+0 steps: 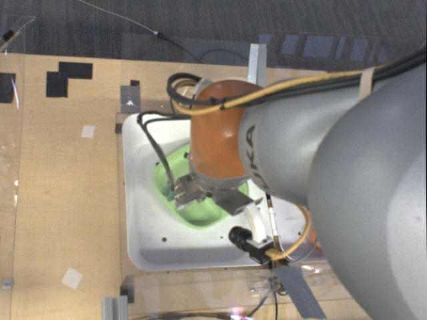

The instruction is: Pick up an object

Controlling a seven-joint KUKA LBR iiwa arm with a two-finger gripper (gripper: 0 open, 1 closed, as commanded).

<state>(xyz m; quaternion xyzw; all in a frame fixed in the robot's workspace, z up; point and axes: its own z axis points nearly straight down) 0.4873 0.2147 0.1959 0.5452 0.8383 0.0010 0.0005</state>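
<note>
A light green object [199, 213], rounded like a bowl or lid, lies in the middle of the left white bin [143, 199]. My gripper [192, 193] hangs straight over it, low in the bin, and its metal body covers the object's centre. Green shows to the left of the gripper and below it. The orange wrist band [217, 135] and the grey arm hide everything to the right. I cannot tell whether the gripper touches the green object.
The left bin's rim [127, 179] runs close to the gripper's left, with the wooden bench [67, 199] beyond it. The grey arm [347, 172] covers the right bin. A metal post [257, 62] stands behind the bins.
</note>
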